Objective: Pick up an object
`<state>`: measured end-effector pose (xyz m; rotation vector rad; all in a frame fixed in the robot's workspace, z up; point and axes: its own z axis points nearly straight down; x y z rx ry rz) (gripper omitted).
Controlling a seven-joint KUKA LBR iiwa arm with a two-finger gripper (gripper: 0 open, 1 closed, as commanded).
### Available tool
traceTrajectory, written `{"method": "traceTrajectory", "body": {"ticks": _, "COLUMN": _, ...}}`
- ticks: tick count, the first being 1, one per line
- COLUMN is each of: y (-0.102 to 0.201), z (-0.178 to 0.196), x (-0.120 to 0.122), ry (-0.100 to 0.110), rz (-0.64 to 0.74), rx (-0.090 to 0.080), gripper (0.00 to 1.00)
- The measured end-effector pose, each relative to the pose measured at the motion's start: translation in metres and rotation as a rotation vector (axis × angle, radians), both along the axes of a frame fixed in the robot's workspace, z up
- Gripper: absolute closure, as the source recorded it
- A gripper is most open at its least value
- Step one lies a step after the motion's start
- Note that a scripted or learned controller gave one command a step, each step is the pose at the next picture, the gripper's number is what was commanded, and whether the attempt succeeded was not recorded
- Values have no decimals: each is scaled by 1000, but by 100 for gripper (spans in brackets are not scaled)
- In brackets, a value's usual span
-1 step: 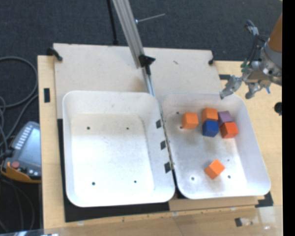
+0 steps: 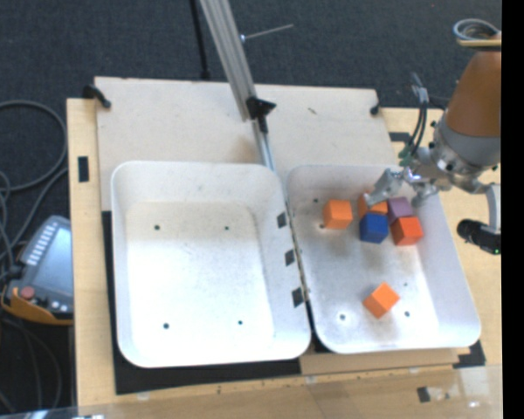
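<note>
While blocks (image 2: 374,227) cluster in the right bin (image 2: 437,308), the gripper (image 2: 400,184) hovers above.

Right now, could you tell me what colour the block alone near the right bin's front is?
Orange block, camera view.

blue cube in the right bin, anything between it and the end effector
Nothing visible blocks it from above, but the small blue cube is crowded: a purple block and a red-orange cube touch it, right below the end effector.
</note>
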<state>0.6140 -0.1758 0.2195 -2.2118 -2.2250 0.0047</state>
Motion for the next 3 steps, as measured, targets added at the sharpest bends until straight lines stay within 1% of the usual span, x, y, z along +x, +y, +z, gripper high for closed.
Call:
{"method": "traceTrajectory", "body": {"ticks": 1, "y": 64, "z": -55, "x": 29, "ry": -3, "rz": 1, "rx": 1, "gripper": 0}}
{"method": "traceTrajectory", "body": {"ticks": 2, "y": 58, "z": -126, "x": 48, "ry": -2, "rz": -2, "rx": -2, "gripper": 0}}
{"method": "traceTrajectory", "body": {"ticks": 3, "y": 57, "z": -111, "x": 49, "ry": -9, "rz": -2, "rx": -4, "gripper": 100}}
